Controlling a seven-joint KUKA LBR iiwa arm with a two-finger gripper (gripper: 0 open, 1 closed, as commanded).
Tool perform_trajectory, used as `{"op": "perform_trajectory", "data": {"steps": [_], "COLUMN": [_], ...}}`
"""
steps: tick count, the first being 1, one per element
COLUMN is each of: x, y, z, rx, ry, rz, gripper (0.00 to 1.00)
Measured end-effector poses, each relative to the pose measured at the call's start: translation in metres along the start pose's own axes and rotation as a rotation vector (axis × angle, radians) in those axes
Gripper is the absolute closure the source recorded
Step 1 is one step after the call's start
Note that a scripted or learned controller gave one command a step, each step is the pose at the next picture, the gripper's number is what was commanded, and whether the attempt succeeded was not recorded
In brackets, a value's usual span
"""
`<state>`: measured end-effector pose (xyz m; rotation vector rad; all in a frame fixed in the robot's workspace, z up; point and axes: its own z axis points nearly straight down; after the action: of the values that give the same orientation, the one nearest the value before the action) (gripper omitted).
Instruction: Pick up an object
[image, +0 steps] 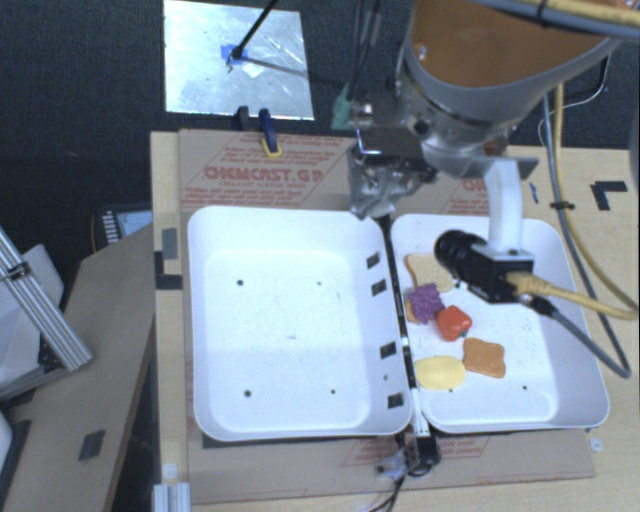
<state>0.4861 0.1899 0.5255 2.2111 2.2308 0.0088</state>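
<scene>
Five items in right bin (575, 300), all below-right of gripper (375, 200) at divider; finger state unclear.

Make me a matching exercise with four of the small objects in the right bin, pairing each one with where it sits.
Things:
1. purple object
2. yellow object
3. red object
4. orange-brown object

Places in the right bin:
A. lowest in the view, close to the divider between the bins
B. right of the yellow one and below the red one
C. nearest the divider, above and left of the red one
D. between the purple one and the orange-brown one

Pairs: 1-C, 2-A, 3-D, 4-B
</scene>
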Motion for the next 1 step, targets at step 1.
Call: {"op": "perform_trajectory", "data": {"steps": [1], "x": [0.0341], "y": [0.0003], "z": [-0.0100], "rx": [0.001], "ry": [0.000], "rz": [0.001], "gripper": [1.00]}}
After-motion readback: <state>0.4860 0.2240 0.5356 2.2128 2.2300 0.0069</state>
